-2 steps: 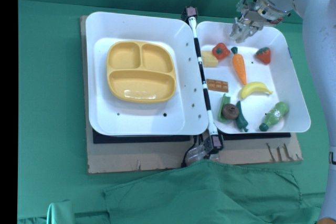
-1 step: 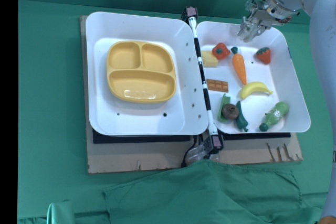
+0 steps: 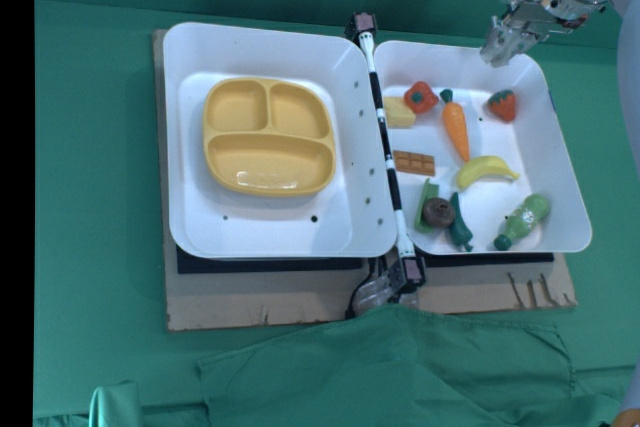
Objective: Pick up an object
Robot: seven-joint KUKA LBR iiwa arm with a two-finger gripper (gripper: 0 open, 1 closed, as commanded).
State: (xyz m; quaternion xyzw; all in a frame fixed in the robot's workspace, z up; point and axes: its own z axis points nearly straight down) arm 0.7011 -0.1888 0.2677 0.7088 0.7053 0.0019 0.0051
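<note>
Green cloth covers the bench, with a brown board (image 3: 250, 310) under two shallow white bins. No writing or brand can be read on anything.

In the left bin (image 3: 195, 215) lies a yellow divided plate (image 3: 268, 137) with three compartments. A white jointed bar (image 3: 385, 150) with dark ends runs along the seam between the bins. The right bin (image 3: 560, 165) holds the toy food: a red pepper (image 3: 421, 96) just beside a yellow cheese-like block (image 3: 399, 112), a carrot (image 3: 456, 128) near the middle, a strawberry (image 3: 502, 105) toward the far right corner, a brown chocolate-like bar (image 3: 414, 162), a banana (image 3: 486, 171), a brown round piece (image 3: 438, 211) resting on green pods at the near edge, a dark green vegetable (image 3: 459, 225) touching it, and a pale green bottle (image 3: 522, 221) lying tilted near the right wall.

Above the far right rim of that bin hangs the gripper (image 3: 502, 45), apart from every toy; the strawberry is the nearest. Nothing is seen between its fingers, and whether they are spread or closed I cannot tell. A loose fold of green fabric (image 3: 400, 365) lies at the near edge of the bench, overlapping the board's front.
</note>
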